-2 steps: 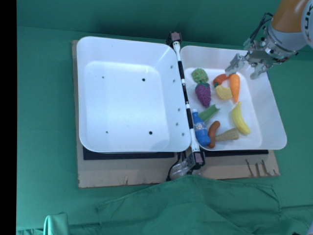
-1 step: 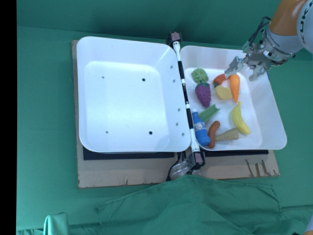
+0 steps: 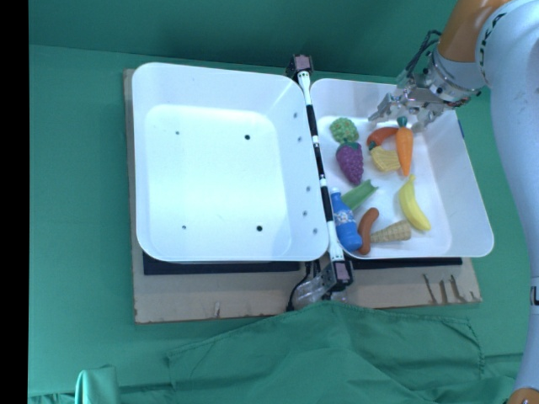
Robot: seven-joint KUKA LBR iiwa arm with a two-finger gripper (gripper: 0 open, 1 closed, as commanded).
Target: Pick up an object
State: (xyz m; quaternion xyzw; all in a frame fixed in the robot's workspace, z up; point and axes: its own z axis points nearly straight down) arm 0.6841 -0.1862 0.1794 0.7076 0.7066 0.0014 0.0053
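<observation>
**Above the carrot, fingers spread**

The green cloth (image 3: 227,23) covers the most ground, running behind the bench and bunching in folds along the bottom of the frame. On it lies a brown cardboard sheet (image 3: 168,305), and on that sit my two white bins. The left bin (image 3: 152,82) takes up the centre-left of the frame. The right bin (image 3: 472,225) is at centre-right and carries all the toys. A black-and-white bar (image 3: 318,162) runs down the seam between them.

My arm (image 3: 514,49) comes in from the upper right, grey with its orange band; there are dark letters on the casing, but they are too small for me to read.

My gripper (image 3: 407,110) hangs over the top of the right bin, fingers spread apart with nothing between them, just above the leafy end of the carrot (image 3: 405,148), which lies upright in the frame. I cannot tell whether a fingertip touches it.

Below the carrot is a yellow banana (image 3: 413,205). At the bin's lower left lies a blue bottle (image 3: 344,222) with a pale label, its print illegible. Near it are purple grapes (image 3: 350,162), a waffle cone (image 3: 392,232), a brown sausage (image 3: 368,228), a green pod-like piece (image 3: 360,194), a red-orange pepper (image 3: 381,135), a yellow corn piece (image 3: 386,159) and a green broccoli-like toy (image 3: 343,129).
</observation>
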